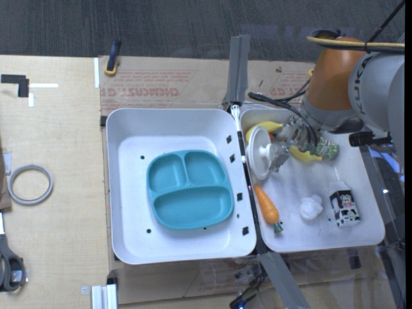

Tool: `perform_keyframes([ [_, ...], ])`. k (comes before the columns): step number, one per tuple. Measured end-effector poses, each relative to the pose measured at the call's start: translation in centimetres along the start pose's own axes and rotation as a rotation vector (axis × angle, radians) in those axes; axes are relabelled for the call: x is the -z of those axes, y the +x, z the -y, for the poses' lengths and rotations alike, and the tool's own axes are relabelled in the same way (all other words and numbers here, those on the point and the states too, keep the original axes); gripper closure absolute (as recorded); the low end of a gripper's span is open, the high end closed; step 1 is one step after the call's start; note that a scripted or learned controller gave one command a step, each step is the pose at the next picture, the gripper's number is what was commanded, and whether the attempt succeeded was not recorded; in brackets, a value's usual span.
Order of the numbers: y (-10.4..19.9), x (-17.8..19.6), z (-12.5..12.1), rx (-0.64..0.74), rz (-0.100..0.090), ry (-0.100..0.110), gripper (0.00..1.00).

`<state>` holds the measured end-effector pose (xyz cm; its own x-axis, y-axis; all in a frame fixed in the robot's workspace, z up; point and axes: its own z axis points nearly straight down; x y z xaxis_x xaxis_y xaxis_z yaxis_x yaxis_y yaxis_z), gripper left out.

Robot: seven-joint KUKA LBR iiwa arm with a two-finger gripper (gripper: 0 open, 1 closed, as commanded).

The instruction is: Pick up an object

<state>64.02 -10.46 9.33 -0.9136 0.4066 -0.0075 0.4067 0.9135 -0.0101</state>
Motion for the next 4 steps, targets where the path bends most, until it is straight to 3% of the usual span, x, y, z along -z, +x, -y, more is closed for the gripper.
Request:
perform_keyframes([
  [1, 0.1, -0.1, 13.0, -0.02, -0.003, -0.01, 0.0],
  [2, 0.0, 0.9, 12.8, -0.017, 0.002, -0.01, 1.0],
  [3, 10.6, -0.2, 11.5, -0.107, -0.009, -0.01, 1.0],
  [4, 10.5, -0.2, 11.5, -0.107, -0.008, -0.01, 0.0],
])
